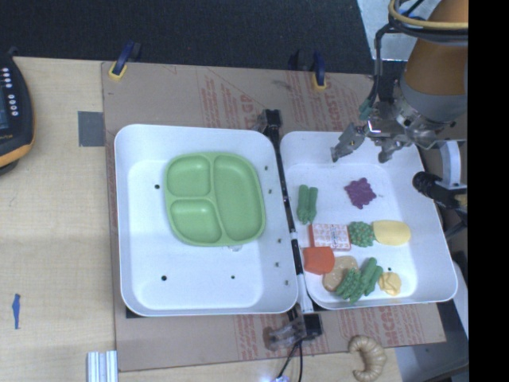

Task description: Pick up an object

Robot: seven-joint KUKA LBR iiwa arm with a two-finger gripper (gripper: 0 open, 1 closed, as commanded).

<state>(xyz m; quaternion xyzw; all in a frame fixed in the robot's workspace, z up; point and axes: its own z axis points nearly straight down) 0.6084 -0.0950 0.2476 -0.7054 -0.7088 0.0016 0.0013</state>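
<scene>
The right bin [318, 146] holds several toy foods: a green pickle [306, 204], a purple grape bunch [361, 192], a red-and-white packet [330, 235], a green broccoli piece [362, 233], a yellow lemon [391, 232], a red-orange block [319, 259], a tan cookie [340, 270], green beans [359, 281] and a small yellow piece [389, 282]. My gripper [365, 153] hangs open over the bin's far part, above and slightly beyond the grapes, with nothing between its fingers.
The left bin [139, 277] holds a green divided plate [215, 198]. A tan curled toy [367, 355] lies on the cardboard in front of the right bin. A black and orange pendant [12, 110] rests at the far left of the bench.
</scene>
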